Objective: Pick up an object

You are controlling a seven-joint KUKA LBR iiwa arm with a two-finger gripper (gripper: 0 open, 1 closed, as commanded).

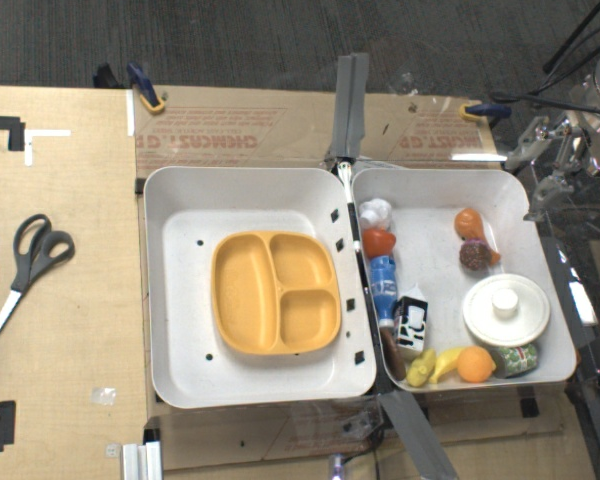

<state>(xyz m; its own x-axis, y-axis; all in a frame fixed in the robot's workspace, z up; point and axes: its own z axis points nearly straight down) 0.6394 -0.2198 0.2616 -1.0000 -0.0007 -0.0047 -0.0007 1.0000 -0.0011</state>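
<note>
Orange (475, 364) touches banana (432, 366) at right bin's (552, 268) six o'clock; gripper (558, 163) at two o'clock, grip unreadable.

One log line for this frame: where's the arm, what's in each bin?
arm: at right edge, outside bins | left bin: yellow divided plate | right bin: white lidded pot, blue bottle, orange, small items | grasp: none seen

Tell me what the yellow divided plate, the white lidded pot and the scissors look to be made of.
The divided plate looks like moulded plastic, matte: even yellow colour, soft rounded dividers, no glare. The white lidded pot has a smooth, faintly glossy surface with a knob; plastic or glazed ceramic, hard to say. The scissors appear to have black plastic handle loops and pale blades, probably metal.
</note>
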